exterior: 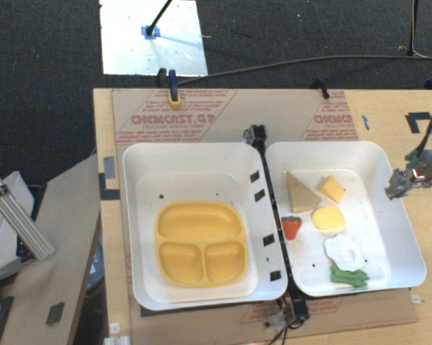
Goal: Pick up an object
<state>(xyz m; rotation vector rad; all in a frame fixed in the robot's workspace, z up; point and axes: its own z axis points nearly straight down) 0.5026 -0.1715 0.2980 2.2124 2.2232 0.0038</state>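
Camera view: the gripper (402,183) hangs at the right bin's (398,218) outer rim, jaws too blurred to judge, so the approach stage probably remains, reaching toward the yellow wedge (332,189) among the toy food.

Tray (201,242) in left bin (143,206)

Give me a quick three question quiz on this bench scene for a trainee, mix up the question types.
1. True or false: the yellow tray lies in the left bin.
2. Which lies nearest the right bin's front wall? A) strawberry B) green piece C) cheese wedge
3. Fill in: the gripper is at the right bin's ___ rim.

Key: 1 true; 2 B; 3 right.
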